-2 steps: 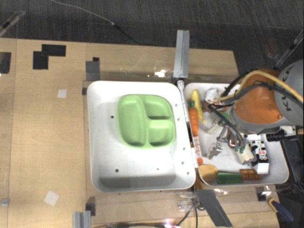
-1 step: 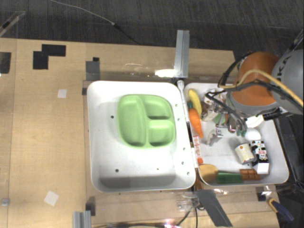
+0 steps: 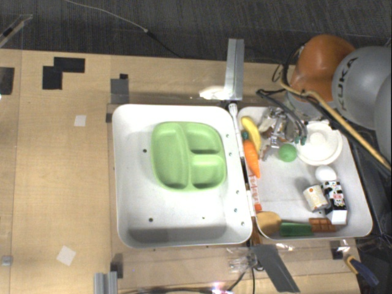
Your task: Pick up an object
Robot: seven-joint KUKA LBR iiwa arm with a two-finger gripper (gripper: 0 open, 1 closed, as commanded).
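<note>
From my remote seat I see a pale wooden tabletop point(image 3: 55, 182) with black square marks near its far left, and dark carpet point(image 3: 153, 11) beyond it crossed by a thin cable; two white bins sit side by side. The pincer point(image 3: 272, 141) hangs over the far end of the right bin point(image 3: 358, 216); I cannot tell its state. Just left of it lie one yellow banana point(image 3: 250, 131) and one orange carrot point(image 3: 251, 159); one green ball point(image 3: 287, 153) sits just beside it; one white bowl point(image 3: 320, 144) lies to its right. Nearer the front edge are one small white cup point(image 3: 313, 196), one black-and-white box point(image 3: 335, 199) and one green bar point(image 3: 296, 228). The left bin point(image 3: 131, 225), well left of the pincer, holds one green divided tray point(image 3: 187, 155).
</note>
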